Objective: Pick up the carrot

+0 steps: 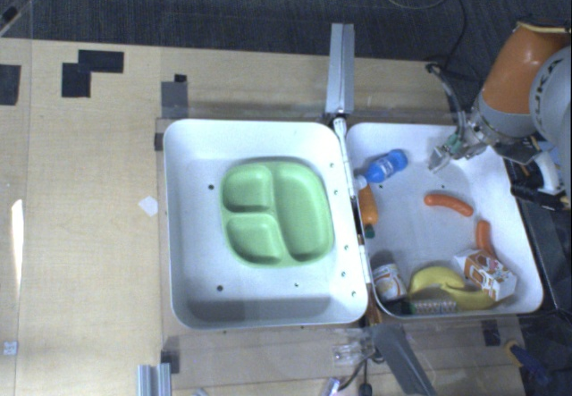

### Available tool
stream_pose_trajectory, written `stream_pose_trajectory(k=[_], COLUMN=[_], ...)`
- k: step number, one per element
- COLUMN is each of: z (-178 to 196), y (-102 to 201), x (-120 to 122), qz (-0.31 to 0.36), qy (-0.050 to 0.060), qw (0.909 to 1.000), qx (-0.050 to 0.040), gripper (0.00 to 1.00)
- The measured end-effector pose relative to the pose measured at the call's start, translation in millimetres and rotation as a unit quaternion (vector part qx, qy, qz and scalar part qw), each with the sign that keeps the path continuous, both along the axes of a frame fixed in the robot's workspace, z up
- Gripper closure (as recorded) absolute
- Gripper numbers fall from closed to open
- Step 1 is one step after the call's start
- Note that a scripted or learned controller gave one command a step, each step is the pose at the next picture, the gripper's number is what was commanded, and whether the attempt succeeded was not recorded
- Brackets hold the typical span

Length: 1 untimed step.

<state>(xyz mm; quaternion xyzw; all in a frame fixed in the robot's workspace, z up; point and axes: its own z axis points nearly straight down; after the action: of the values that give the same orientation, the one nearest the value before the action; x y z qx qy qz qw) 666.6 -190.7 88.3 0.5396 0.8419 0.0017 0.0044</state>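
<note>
Inside the right bin, carrot against the left wall, gripper above, grip state unclear; green tray in left bin.

No legible text or labels.

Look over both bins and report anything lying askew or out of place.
The carrot lies pressed against the right bin's left wall. The blue bottle lies tipped on its side. The green divided tray sits slightly rotated in the left bin. No spill or damage is visible.
</note>
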Motion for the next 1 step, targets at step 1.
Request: stream_pose_trajectory(k=[1], z=[149.6], y=[-15.0], x=[-41.7], qz=[-0.066], qy=[0.0], qw=[0.9978], qx=[0.0001], gripper=[1.0])
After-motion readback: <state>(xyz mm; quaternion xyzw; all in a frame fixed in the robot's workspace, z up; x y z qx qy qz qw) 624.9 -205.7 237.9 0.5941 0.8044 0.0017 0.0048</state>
